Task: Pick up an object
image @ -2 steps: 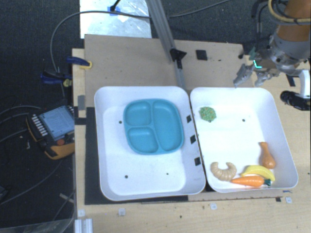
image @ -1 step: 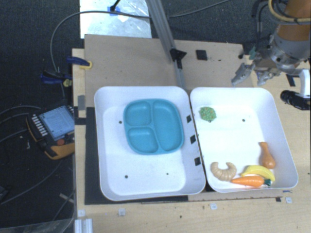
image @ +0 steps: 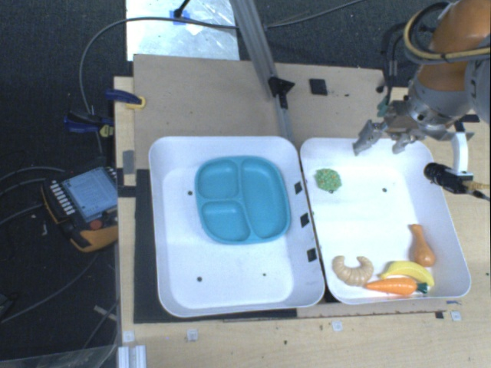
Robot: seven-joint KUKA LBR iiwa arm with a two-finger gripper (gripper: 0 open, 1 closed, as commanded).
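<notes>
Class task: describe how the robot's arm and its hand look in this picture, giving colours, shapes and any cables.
The arm is a rounded body with a broad orange band above a grey wrist section. Black and yellowish cables loop around its upper part. The hand is grey metal ending in two short, pale fingers.

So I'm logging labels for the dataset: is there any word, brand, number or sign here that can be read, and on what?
None can be read.
Handheld pendant left of the bench: its screen and keys are too small and blurred.
Blue tray, white bins and toy food: no print seen.
Gripper: no marking legible.
</notes>
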